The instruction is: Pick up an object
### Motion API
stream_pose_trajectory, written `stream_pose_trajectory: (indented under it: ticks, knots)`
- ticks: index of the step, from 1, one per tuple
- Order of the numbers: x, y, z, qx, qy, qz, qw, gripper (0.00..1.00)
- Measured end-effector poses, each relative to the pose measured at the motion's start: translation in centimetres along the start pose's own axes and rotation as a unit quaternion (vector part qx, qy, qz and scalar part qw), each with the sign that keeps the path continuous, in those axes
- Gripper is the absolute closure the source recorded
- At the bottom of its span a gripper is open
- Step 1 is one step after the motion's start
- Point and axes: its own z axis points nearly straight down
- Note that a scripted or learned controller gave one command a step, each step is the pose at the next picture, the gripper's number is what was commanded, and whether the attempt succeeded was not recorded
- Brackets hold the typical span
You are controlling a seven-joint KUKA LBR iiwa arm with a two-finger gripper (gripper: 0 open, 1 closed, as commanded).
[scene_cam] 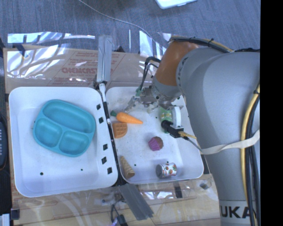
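I see a dark blue-grey carpet [53, 15] along the top, with a thin pale cable [116, 18] lying across it and a flat white thing [174, 3] at the top edge. Below that is a brown cardboard sheet [66, 66] with red letters on it, under shiny clear plastic [40, 39]. Bright patches of light fall on the plastic.
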Motion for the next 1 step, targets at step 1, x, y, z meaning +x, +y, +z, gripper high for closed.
stream_pose_trajectory:
  ticks: [1]
  knots:
    - [3.24, -3.79, -0.13, -0.001, -0.001, 0.000, 1.0000, 0.00]
